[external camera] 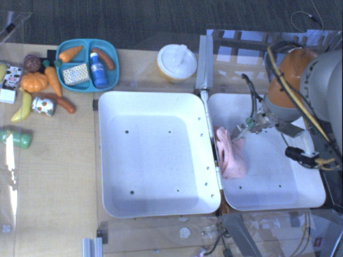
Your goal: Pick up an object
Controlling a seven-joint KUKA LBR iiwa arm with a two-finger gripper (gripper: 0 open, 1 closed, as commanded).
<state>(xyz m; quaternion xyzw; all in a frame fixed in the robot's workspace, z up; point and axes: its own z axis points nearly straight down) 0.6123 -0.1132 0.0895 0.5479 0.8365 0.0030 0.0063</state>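
Pink cloth [229, 153]: crumpled, long axis running near-to-far along the left wall of the right bin [278, 194]. Gripper [242, 130]: low over the same bin, grip state cannot be told (tips too small and dark). Cloth lies just beside and nearer-left of the tips. Left bin [155, 154]: not involved.

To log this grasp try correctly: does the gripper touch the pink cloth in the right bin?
Cannot tell. In the camera view the gripper sits at the upper edge of the pink cloth, but no contact or gap shows plainly.
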